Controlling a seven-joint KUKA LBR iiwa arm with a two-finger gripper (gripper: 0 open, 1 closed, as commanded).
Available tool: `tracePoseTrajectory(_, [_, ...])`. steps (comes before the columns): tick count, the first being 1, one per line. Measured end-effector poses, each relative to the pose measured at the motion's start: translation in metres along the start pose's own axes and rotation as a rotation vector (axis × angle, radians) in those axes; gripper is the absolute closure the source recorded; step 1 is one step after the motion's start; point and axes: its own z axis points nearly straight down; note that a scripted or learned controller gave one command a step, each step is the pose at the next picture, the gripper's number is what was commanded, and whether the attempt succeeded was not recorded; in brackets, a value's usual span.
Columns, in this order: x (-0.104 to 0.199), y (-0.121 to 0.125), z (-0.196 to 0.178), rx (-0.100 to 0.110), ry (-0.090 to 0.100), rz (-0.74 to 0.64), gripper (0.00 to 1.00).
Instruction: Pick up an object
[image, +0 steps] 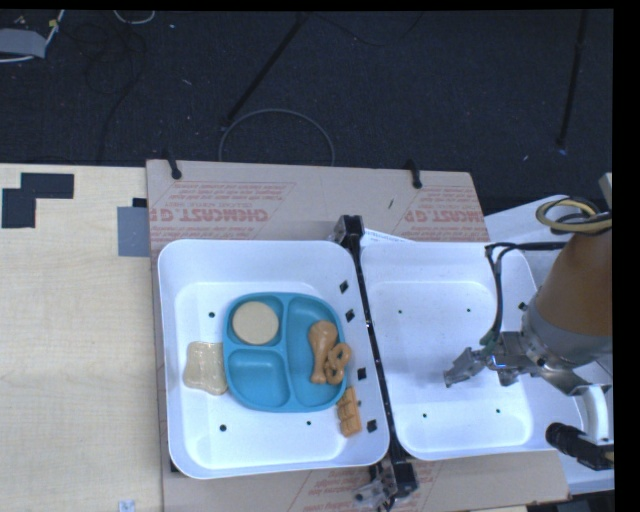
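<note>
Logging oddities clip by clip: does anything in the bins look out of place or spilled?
Mildly. Two food pieces lie off the blue tray on the left bin floor: a pale slice against its left edge, and a brown piece at its lower right corner. Nothing looks damaged.

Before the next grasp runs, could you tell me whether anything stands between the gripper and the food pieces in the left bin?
Yes. The gripper is over the right bin, and the raised rims where the two bins meet lie between it and the pieces. The pretzel also sits inside the blue tray, behind its rim.
</note>
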Motion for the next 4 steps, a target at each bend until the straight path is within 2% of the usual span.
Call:
tracePoseTrajectory(1, [0.003,0.000,0.063,-0.001,0.000,0.000,0.00])
tracePoseTrajectory(2, [0.002,-0.001,0.051,-0.002,0.000,0.007,1.00])
tracePoseTrajectory(3, [0.008,-0.002,-0.009,-0.010,-0.003,-0.002,1.00])
tracePoseTrajectory(4, [0.007,0.000,-0.051,-0.009,-0.003,-0.001,1.00])
